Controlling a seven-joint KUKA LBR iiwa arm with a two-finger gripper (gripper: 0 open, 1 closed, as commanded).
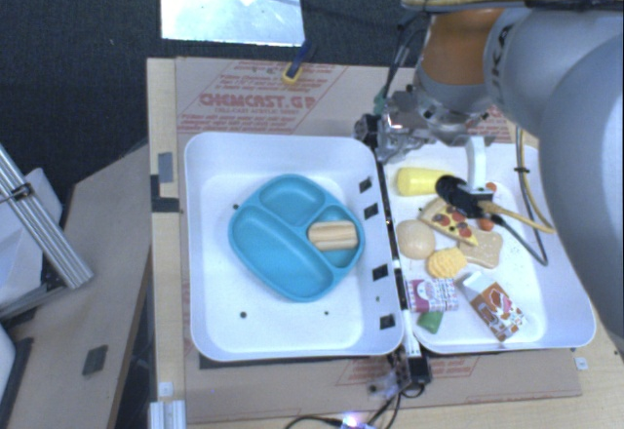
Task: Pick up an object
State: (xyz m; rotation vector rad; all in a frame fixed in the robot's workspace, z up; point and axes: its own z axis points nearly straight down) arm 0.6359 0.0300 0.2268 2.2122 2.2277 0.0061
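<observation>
Yellow block [417, 181] just beside the hand [388, 133]

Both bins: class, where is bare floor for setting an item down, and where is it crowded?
Left bin: bare floor all round the blue plate, widest toward the near wall. Right bin: crowded with toy food; some bare floor at its near right corner.

arm: grey jointed robot arm [570, 115] reaches in from 3 o'clock | wrist: orange band [478, 18] at 1 o'clock | gripper: small metal two-finger gripper [392, 130] lowered, 1 o'clock of centre
</observation>
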